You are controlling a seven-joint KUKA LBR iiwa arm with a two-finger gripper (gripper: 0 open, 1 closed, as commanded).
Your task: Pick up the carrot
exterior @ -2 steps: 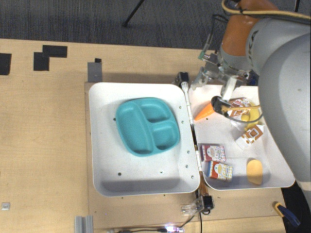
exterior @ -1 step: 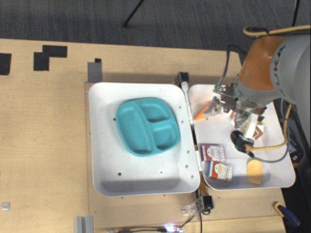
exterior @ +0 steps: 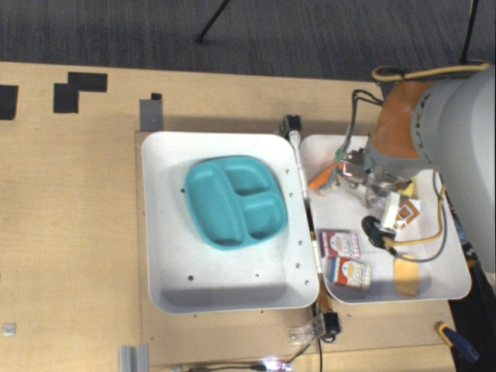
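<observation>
1. Carrot (exterior: 319, 180) lies in my right bin (exterior: 457, 289), at about ten o'clock in that bin, close to the wall shared with the left bin (exterior: 167, 285).
2. My gripper (exterior: 349, 172) sits just beside the carrot's three-o'clock end; I cannot tell whether it touches it or whether it is open or closed.
3. Toward six o'clock in the right bin lie two small printed boxes (exterior: 345, 258), with a yellow piece (exterior: 406, 276) at their four o'clock.
4. A teal divided tray (exterior: 232, 201) rests in the middle of the left bin.
5. Both bins stand on the tan worktop (exterior: 70, 231).
</observation>
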